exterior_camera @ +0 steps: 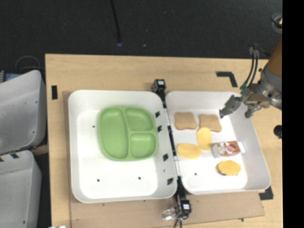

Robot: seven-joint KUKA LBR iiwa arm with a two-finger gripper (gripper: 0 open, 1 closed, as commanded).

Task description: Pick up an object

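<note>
1. Worktop point(57, 75): pale wood, carrying two shallow white bins side by side, with small black clips along the seam between them.
2. Right bin point(256, 175), nearest row: a round yellow-orange piece point(229, 167) lies toward the near right corner, apart from the other items.
3. Right bin, middle row: a flat yellow piece point(189, 151) lies near the seam; an upright yellow oval piece point(204, 137) lies just beside it, up and to its right; a small red-and-white packet point(226, 149) lies to the right of the oval, close to it.
4. Right bin, far row: two tan toast-like slices, the left slice point(185, 121) and the right slice point(210, 122), lie near each other; the right slice's near edge meets or overlaps the oval piece.
5. Left bin point(83, 175): a green divided plate point(127, 133) with three compartments lies in its far-centre area.
6. Gripper point(237, 107): hangs over the far right corner of the right bin, just right of the right slice. Two dark fingers point(227, 107) appear spread apart, though the view is coarse here; nothing is seen between them.
7. Arm point(271, 82): grey, entering from the right edge.
</note>
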